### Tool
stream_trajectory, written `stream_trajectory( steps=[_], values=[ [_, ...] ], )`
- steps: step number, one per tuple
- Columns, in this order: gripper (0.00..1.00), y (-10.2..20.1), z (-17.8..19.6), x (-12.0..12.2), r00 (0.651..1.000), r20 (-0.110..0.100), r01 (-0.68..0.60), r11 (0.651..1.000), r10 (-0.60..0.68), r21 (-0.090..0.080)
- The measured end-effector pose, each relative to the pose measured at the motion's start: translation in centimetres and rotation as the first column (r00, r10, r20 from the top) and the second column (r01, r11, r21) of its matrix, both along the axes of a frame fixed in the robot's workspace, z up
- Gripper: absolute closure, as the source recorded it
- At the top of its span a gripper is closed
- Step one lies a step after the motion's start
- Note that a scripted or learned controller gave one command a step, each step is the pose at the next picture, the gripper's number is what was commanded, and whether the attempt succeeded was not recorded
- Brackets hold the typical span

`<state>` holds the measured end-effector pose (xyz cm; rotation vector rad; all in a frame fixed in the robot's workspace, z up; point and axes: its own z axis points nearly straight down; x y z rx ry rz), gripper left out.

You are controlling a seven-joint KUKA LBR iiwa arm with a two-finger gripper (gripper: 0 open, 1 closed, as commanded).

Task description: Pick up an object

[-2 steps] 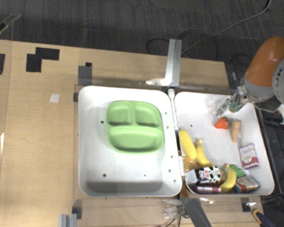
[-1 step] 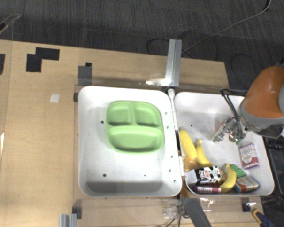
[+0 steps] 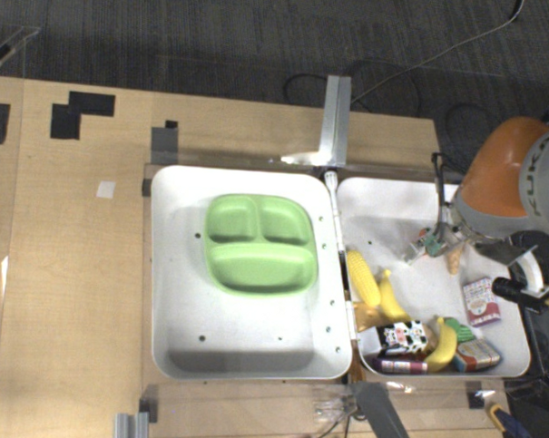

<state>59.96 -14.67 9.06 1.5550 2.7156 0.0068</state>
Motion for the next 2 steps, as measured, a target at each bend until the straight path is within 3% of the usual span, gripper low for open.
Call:
stream_trajectory(
  steps=[1, 2],
  values=[
    [1.0, 5.78, -0.02, 1.54, 0.939, 0.001, 0.343, 0.939, -0.343, 0.006],
    [0.0, 5.62, -0.01, 1.53, 0.939, 0.002, 0.345, 0.939, -0.345, 0.005]
  ],
)
